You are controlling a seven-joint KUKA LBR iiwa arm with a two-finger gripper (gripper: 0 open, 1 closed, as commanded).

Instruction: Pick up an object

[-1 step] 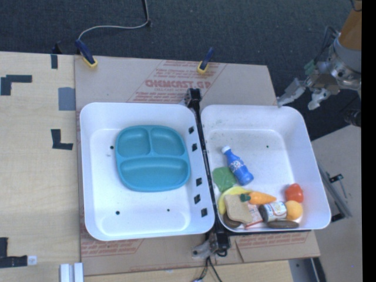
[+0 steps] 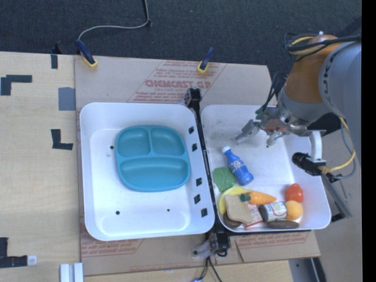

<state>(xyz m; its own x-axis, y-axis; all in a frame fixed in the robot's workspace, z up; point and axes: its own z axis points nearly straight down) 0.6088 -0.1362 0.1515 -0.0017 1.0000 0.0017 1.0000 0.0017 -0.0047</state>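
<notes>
Toys are all piled in the right bin [image 2: 305, 222], mostly down at its near end — a small blue bottle [image 2: 237, 165] lying tilted toward the middle, a green leafy piece [image 2: 223, 178] just beside it, then a clump with a slice of bread [image 2: 237, 209], a carrot [image 2: 262, 198] resting across the top, something yellow [image 2: 230, 192] tucked under and behind the bread, a small dark can [image 2: 272, 211] on its side, plus a red tomato [image 2: 294, 192] with an orange ball-ish thing [image 2: 295, 211] touching it by the right wall. Nothing is picked up: the gripper [image 2: 261, 133] hangs over the far half of that bin with its fingers [image 2: 245, 132] spread apart and nothing between them, well clear of the pile and a bit up-right of the bottle. Can't tell how high it sits above the bin floor. The grey arm with its orange band [image 2: 305, 78] comes in from the right, cables looping around it. The left bin [image 2: 94, 175] holds a blue divided plate [image 2: 153, 157] lying flat — three compartments, roughly centred. Both bins sit side by side on a cardboard sheet [image 2: 170, 81] clamped to the bench [image 2: 29, 157] with yellow-and-blue clamps [image 2: 86, 51] at the far edge.
</notes>
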